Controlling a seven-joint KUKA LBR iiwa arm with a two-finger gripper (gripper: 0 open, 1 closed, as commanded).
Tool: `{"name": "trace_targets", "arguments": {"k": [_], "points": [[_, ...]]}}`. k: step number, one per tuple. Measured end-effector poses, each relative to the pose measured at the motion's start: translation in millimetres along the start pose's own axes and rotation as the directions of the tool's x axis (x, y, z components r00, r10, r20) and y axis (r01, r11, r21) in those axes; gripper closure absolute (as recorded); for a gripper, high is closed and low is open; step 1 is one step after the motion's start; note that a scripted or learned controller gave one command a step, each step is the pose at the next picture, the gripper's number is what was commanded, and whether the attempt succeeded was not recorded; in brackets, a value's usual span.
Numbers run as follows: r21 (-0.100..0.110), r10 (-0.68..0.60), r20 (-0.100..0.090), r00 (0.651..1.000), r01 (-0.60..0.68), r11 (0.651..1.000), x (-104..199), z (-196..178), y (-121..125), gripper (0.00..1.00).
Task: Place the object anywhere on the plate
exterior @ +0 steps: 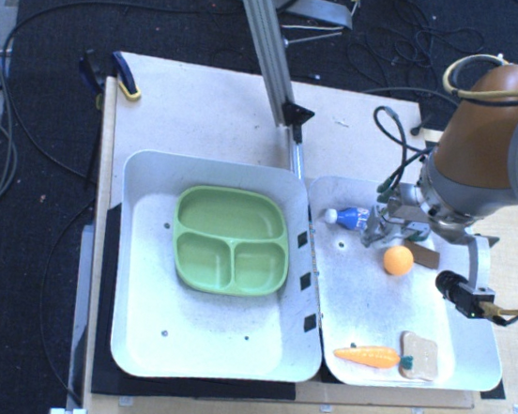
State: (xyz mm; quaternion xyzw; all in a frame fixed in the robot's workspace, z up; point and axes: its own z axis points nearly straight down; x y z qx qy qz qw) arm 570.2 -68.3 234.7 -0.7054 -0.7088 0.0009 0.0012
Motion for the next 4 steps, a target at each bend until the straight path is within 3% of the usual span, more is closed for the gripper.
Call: {"name": "trace_targets", "arguments": {"k": [3,4], "points": [[-0.001,-0.003,-0.001,1.000,0.003,1.000,127.1,-7.3,-70.4,1.00],[-0.001,0.004,0.000,1.000,-0.004,1.000,124.1,-7.0,-69.5,0.00]]}}
